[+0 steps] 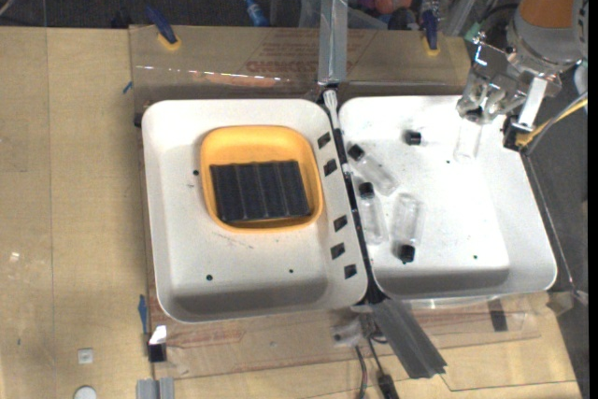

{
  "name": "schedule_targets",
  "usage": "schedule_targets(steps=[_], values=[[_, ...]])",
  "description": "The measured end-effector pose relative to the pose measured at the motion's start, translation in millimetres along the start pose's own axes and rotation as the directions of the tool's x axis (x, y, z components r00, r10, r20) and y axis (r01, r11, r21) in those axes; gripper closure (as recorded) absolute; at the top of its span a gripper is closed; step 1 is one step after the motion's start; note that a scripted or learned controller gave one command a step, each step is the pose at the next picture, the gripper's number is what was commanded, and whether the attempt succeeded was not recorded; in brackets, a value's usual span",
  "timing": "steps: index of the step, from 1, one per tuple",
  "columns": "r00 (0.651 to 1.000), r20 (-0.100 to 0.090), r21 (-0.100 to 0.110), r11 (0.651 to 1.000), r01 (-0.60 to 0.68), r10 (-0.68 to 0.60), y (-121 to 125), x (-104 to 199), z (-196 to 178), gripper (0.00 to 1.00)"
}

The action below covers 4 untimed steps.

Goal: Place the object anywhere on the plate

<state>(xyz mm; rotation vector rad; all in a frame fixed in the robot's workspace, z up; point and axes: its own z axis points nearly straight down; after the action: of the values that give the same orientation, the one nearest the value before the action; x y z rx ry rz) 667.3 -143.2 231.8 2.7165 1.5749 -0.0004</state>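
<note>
- Gripper (493,103) hangs at the upper right of the frame, over the far right corner of the right bin (523,248). Whether it is parted or closed cannot be told from this slant; nothing can be seen held in it.
- Task's things: several clear plastic vials with black caps lie on the right bin's floor. One vial (405,224) sits lower centre of that bin, its long axis running roughly top to bottom of the frame, cap toward the bottom.
- Another pair of vials (366,182) lies close to the divider between the bins; a lone black cap (412,137) rests nearer the gripper.
- Key relation: the vials lie down and to the left of the gripper; the lone cap is the closest piece to it.
- Plate (262,140), orange with a dark ribbed insert (260,192), sits in the left bin (177,248), well apart from the gripper, at centre left of frame.
- Judgement: a pick comes first, then a carry leftward across the divider.
- Writing: faint reddish print on the cardboard (280,56) behind the bins, not legible. No brand readable.
</note>
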Motion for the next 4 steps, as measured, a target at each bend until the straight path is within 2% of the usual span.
schedule_targets(steps=[1,2,3,4], values=[[0.977,-0.001,-0.002,0.977,0.212,-0.212,-9,15,-25,1.00],[0.970,0.000,-0.002,0.970,0.243,-0.243,-10,17,-41,1.00],[0.911,-0.002,0.003,0.911,0.412,-0.412,-20,34,-35,1.00],[0.869,-0.002,0.002,0.869,0.495,-0.495,-26,43,-40,1.00]])
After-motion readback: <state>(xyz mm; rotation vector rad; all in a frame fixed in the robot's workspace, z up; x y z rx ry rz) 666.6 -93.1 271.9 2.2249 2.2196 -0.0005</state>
